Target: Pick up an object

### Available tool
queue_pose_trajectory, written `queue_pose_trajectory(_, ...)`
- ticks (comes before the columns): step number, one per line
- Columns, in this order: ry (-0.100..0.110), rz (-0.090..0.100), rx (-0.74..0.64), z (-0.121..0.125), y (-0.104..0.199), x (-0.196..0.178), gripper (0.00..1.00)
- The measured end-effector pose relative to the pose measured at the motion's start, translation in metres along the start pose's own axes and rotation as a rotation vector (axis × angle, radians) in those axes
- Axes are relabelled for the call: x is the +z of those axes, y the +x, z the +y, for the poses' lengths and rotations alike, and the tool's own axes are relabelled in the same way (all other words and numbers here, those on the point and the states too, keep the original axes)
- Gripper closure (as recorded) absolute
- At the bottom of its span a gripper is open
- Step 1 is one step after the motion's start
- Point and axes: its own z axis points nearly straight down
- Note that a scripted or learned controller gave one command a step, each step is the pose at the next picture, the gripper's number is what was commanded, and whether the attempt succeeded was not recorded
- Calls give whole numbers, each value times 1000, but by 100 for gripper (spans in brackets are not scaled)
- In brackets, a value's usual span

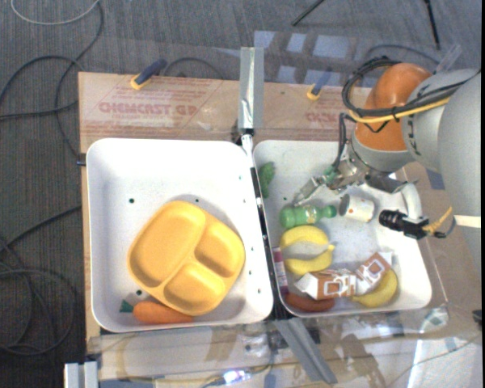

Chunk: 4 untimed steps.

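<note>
The claw [327, 181] is seen low over the far part of the right bin [416, 253], reached in from the right; whether it is wide or narrow cannot be told, and nothing is seen held in it. Just near of it lies a green bottle [305, 214], with a banana [306, 247], a carton [343, 282] and a second banana [381, 291] nearer still. In the left bin [113, 176] a yellow divided plate [187, 257] rests beside a carrot [160, 314].
</note>
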Motion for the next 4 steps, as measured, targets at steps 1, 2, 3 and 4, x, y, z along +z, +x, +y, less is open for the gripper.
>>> queue_pose_trajectory(1, -5, -1, 0, 2, 0, -11, 100)
queue_pose_trajectory(2, -5, -1, 0, 2, 0, -11, 0)
queue_pose_trajectory(3, -1, -3, -33, -17, 36, -1, 0)
queue_pose_trajectory(4, -3, -2, -32, -81, 61, -2, 0)
